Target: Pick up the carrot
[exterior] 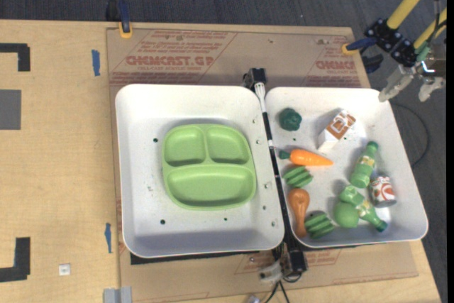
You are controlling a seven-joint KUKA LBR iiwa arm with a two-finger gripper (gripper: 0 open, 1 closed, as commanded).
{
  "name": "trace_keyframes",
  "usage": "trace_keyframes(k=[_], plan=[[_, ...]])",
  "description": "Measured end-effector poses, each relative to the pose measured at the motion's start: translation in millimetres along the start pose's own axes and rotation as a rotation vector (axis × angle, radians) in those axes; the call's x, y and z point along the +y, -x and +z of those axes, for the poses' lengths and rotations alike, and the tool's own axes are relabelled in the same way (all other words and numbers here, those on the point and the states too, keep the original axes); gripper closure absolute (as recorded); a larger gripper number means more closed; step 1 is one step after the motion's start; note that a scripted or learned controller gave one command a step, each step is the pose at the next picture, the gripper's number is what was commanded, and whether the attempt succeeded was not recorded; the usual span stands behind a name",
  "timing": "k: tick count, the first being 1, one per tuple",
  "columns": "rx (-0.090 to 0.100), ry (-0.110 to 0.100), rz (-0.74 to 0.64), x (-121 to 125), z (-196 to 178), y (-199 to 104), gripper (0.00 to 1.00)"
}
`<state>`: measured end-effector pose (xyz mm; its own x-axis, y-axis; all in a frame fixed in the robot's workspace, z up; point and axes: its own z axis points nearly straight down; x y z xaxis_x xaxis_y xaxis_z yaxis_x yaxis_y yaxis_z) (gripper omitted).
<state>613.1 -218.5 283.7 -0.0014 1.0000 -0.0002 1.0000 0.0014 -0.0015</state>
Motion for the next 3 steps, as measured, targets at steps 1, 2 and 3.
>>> trace_keyframes(k=[1,2,3], plan=[[0.004,-0.007,-0.061,-54,84,-58,0.00],[-0.002,0.008,0.001,-53,172,-107,0.00],[0.005,-0.006,0.237,-114,192,-84,0.00]])
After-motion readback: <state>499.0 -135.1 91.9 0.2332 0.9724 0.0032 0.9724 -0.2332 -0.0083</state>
